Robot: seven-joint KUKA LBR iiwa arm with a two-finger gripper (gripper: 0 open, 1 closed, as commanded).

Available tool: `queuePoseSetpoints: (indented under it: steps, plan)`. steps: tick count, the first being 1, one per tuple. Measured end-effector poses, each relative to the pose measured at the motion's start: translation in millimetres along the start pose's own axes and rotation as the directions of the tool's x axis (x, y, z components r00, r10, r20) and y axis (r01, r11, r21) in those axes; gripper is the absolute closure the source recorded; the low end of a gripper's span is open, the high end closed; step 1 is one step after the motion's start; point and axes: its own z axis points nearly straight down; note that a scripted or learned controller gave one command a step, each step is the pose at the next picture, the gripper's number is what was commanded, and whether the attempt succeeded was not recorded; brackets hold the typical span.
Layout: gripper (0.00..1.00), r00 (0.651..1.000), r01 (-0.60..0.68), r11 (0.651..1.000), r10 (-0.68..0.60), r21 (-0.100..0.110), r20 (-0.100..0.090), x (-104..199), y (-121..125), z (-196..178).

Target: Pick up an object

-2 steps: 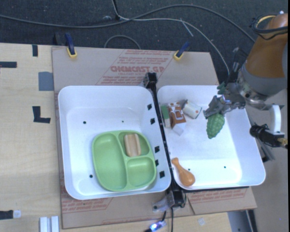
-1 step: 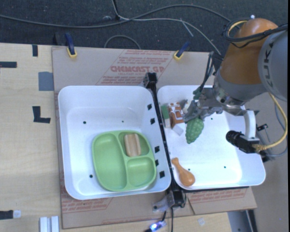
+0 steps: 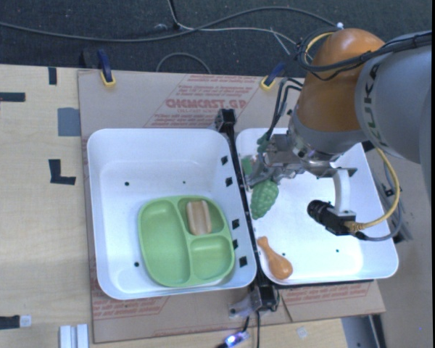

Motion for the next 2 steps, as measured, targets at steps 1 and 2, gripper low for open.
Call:
queuePoseSetpoints:
  steps: [1, 2]
  plan:
    - [1.0, 1.0, -0.002, 1.0, 0.002, 0.001, 0.001, 44, -11, 11]
    - [1.0, 1.0, 0.0, 1.0, 0.0, 0.0, 0.0, 92, -18, 10]
